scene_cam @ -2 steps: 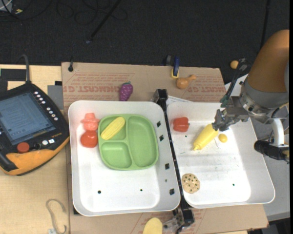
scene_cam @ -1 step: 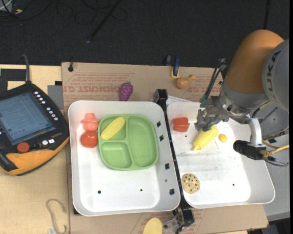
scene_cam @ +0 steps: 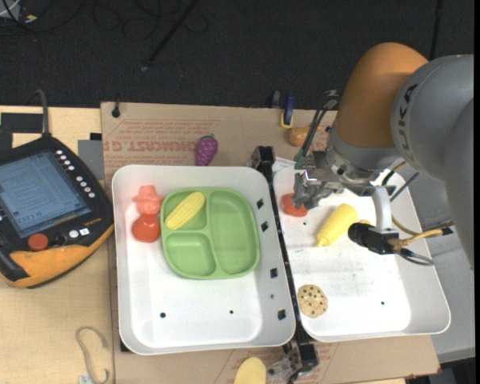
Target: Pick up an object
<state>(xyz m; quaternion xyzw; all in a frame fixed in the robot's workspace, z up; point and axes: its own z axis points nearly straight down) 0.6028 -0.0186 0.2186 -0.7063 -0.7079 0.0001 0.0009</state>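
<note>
Gripper (scene_cam: 304,192) sat low over the upper left corner of the right bin (scene_cam: 376,294), arm coming in from the frame's right. Couldn't tell if it was apart or together, since the view there was too cluttered. Nothing was visibly held.

The likely target was the red piece (scene_cam: 293,207). It lay just below and slightly left of the gripper tip, touching or nearly so, close to the bin's left wall. It was small and roundish with no clear long axis.

The yellow piece (scene_cam: 336,225) was near, to the lower right of the gripper, its long axis running from lower left to upper right. The cookie (scene_cam: 312,301) lay flat, well apart, toward the bottom of the same bin.

In the left bin (scene_cam: 192,310), the green tray (scene_cam: 224,246) held a corn (scene_cam: 184,209) in its upper left compartment, farther off.

Judgement: the grab hinged on a short drop down-left onto the red piece. The nearby wall could crowd the approach.
</note>
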